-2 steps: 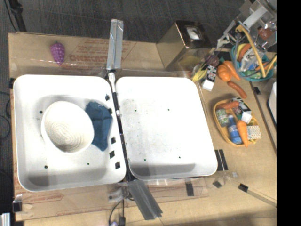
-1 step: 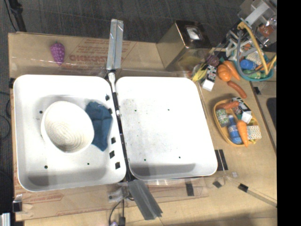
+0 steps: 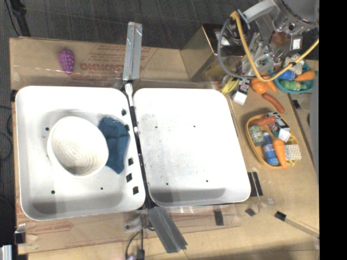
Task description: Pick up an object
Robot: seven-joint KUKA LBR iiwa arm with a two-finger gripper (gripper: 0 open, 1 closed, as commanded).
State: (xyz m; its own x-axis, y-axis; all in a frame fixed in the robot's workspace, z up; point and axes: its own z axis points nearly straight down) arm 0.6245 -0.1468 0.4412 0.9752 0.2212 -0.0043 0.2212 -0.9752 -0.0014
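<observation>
Grey arm's two-finger gripper [image 3: 259, 52] parked up in the far right corner past both bins — couldn't tell its grip state — round woven white bowl [image 3: 79, 145] and crumpled blue cloth [image 3: 116, 143] touching in shallow white left bin [image 3: 32, 199].

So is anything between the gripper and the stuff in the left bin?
Nothing visible blocks it. The gripper sits up beyond the right bin; the white woven hat and blue cloth, touching each other, lie uncovered in the left bin.
</observation>
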